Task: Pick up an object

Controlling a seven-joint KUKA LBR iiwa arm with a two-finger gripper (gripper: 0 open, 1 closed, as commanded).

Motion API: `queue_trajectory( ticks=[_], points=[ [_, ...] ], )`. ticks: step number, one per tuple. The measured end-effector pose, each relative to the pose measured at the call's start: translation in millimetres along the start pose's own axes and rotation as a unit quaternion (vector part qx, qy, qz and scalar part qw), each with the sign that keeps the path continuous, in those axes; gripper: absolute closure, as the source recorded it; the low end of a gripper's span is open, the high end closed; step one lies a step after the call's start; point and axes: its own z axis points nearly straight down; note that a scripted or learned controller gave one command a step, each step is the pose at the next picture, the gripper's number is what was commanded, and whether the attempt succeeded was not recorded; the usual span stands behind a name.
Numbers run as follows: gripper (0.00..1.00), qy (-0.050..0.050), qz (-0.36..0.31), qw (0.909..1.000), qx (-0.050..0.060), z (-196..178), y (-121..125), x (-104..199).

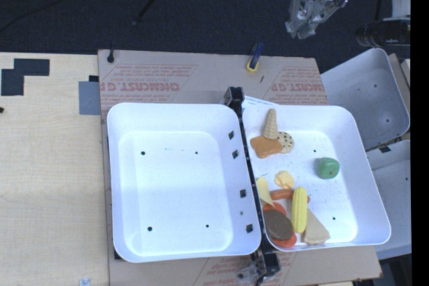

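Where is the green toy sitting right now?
In the camera view, the green toy lies by itself in the right-hand bin, near its right wall, apart from the ice-cream cone to its left and the corn cob below.

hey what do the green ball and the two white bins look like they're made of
Green ball: likely smooth plastic, going by its even colour and soft sheen. White bins: probably thin moulded plastic, glossy, with rounded corners and rolled rims. Neither can be confirmed by look alone.
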Motion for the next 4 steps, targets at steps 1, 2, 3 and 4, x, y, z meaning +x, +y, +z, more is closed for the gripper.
queue_trajectory(
  ticks=[1, 2, 3, 4],
  points=[
    [1.0, 0.0, -0.001, 1.0, 0.0, 17, 4, -37],
    [1.0, 0.001, -0.002, 1.0, -0.002, -4, 4, -55],
    [1.0, 0.001, 0.0, 1.0, 0.0, 14, 4, -114],
    [1.0, 0.0, -0.002, 1.0, -0.003, -21, 3, -130]
  ],
)
